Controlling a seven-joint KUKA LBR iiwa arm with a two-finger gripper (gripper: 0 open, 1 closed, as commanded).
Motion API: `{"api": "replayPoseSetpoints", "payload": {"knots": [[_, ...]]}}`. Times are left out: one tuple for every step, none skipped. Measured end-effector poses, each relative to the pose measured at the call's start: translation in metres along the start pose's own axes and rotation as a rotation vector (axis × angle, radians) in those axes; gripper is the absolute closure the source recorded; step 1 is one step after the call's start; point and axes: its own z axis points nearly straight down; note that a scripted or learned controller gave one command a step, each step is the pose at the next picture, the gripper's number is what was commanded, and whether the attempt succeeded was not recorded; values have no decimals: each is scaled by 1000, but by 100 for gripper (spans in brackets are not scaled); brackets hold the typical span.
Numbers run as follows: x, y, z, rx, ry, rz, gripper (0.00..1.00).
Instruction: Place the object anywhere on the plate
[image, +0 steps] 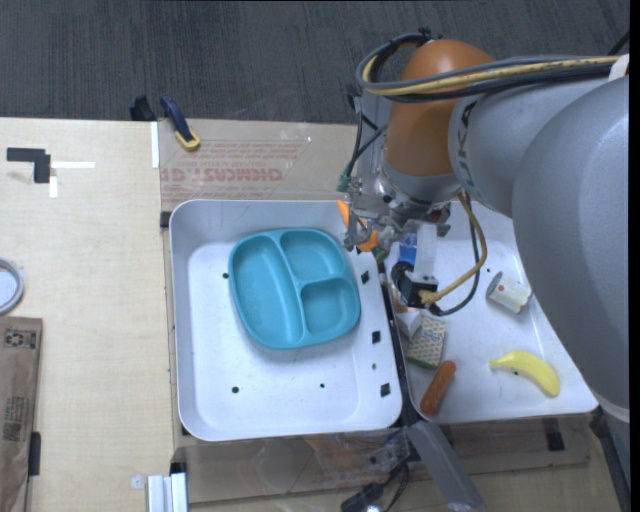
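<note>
The plate (295, 287) is a plain turquoise blue, lying in a white bin (200, 380) dotted with small black marks. To the right of the plate, the second bin (500, 395) is white too. In it lie a bright yellow banana (530, 371), an orange-red sausage (437, 387), a sponge (430, 342) speckled green and yellow, and a white block (509, 293) with a tan edge. Above the plate's right rim the arm (560, 150) is grey with an orange band (435, 85), wrapped by black and yellow cables (470, 80). The bench (80, 280) left of the plate is pale wood.
</note>
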Motion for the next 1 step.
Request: {"api": "replayPoseSetpoints", "payload": {"knots": [[-2,0,-8,2,-2,3,100]]}}
